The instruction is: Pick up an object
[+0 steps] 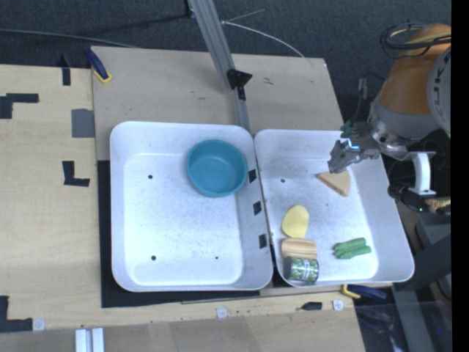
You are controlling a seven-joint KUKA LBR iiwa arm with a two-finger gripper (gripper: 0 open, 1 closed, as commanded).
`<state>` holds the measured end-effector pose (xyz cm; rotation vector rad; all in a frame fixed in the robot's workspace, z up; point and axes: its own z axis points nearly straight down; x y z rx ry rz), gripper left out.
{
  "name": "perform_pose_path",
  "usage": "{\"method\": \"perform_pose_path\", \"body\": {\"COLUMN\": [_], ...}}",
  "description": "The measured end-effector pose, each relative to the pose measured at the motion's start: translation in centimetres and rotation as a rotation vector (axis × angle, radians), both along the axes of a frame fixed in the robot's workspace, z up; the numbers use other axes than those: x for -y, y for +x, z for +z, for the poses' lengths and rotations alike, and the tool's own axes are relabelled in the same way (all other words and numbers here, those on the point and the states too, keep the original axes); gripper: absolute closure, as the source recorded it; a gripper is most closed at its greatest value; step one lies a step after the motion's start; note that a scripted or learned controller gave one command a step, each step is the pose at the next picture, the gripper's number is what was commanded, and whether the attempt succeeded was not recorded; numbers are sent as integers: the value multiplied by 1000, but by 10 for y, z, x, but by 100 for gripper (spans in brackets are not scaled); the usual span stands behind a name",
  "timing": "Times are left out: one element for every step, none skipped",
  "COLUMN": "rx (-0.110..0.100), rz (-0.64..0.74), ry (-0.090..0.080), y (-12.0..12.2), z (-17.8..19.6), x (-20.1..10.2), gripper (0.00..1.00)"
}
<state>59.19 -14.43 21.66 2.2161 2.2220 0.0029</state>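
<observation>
Hovering at the right bin's (381,218) far edge, the gripper (341,160) sits just above the tan wedge (334,182), seemingly lined up for a grab; how its grasp stands I cannot tell; below it lie a yellow piece (296,221), a can (301,269) and green pods (352,248); a blue bowl (216,167) sits well to its left.

Two white bins, both peppered with fine dark speckles: left bin (139,218), right bin (381,218). Teal-blue bowl (216,167) in the left bin, far side. In the right bin: tan wedge (334,183) far, pale yellow rounded piece (296,221) mid, bright green pod-like item (351,248) near right, can (300,264) with beige top and green-silver body near left. Arm (418,86) grey with orange band. Light wood bench (44,218) with black tape marks.
</observation>
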Motion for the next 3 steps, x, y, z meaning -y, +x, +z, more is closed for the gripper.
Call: {"method": "perform_pose_path", "body": {"rx": [0,-5,-5], "rz": [-2,4,3], "ry": [-1,2,1], "y": [-1,11,16], "z": [59,46,45], "x": [8,-54,-103], "gripper": [100,100,100]}}
